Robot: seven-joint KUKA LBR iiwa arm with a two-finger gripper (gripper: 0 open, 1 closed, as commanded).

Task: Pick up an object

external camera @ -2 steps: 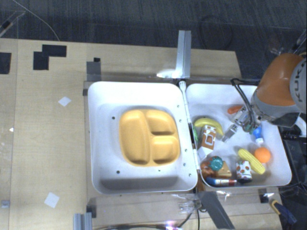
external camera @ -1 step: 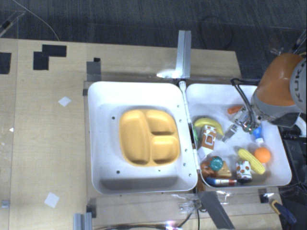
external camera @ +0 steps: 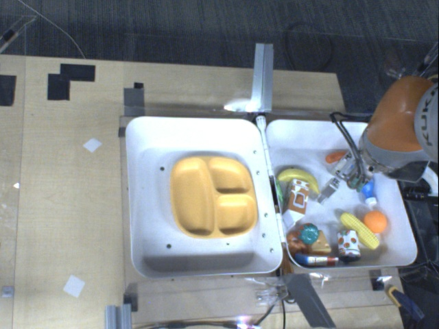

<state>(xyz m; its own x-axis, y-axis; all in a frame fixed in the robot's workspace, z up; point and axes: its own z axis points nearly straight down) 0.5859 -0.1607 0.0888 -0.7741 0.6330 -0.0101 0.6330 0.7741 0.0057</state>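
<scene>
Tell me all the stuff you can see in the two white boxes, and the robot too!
left bin: one, white, left half of the bench
divided tray: one, yellow, middle of the left bin
right bin: one, white, beside the left bin
banana: one, yellow, left side of the right bin
corn cob: one, yellow, lower right of the right bin
ball: one, orange, next to the corn cob
marker: one, red, front edge of the right bin
arm: one, grey with orange band, from the right
hand: one, grey, above the right bin, near the banana
</scene>
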